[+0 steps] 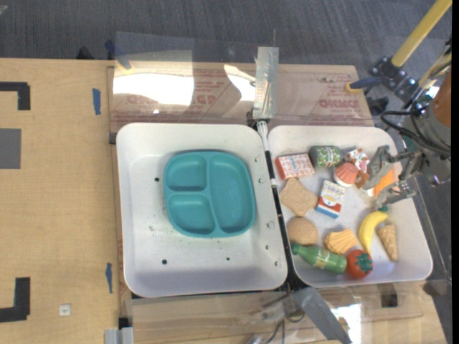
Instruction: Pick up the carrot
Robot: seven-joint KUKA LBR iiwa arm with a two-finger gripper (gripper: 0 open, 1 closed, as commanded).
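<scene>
On the desk (57, 192), in the right bin (419, 264), the hand (391, 174) grips the orange carrot (385, 180) by the right edge, so next it must lift it straight up.

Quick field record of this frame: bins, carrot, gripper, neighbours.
left bin: holds a teal divided plate
right bin: toy food, crowded
carrot: orange, at the right bin's right side, between the gripper fingers
gripper: over the right bin's right side, shut on the carrot; lifted or resting cannot be told
near carrot: banana just below, cone beside the banana, milk carton to the left
front row: green bottle, tomato
</scene>
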